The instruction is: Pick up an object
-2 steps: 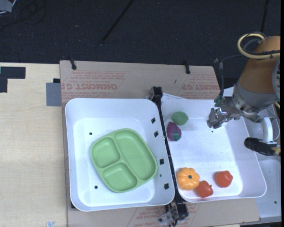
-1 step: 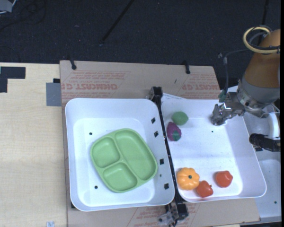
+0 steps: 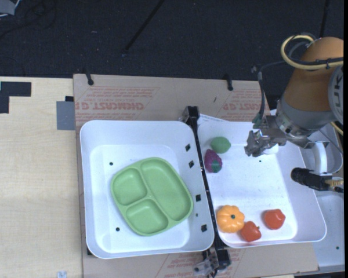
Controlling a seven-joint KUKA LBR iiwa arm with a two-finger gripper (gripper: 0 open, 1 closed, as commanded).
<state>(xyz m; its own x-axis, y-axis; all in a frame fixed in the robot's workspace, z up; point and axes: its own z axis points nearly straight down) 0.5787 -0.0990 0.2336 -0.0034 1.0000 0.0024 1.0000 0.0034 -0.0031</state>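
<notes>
In the right bin [image 3: 252, 184] lie a green round object [image 3: 220, 144], a purple one [image 3: 213, 161], an orange pumpkin-like toy [image 3: 230, 218] and two red toys [image 3: 250, 231] [image 3: 274, 218]. My gripper [image 3: 256, 146] hangs over the bin's upper right part, to the right of the green object and apart from it. Nothing shows between its fingers.
The left bin [image 3: 95, 149] holds a green divided plate [image 3: 151, 196]. A black divider [image 3: 198, 172] runs between the two bins. The arm's orange band [image 3: 316, 74] rises at the right. Bare white floor lies in the middle of the right bin.
</notes>
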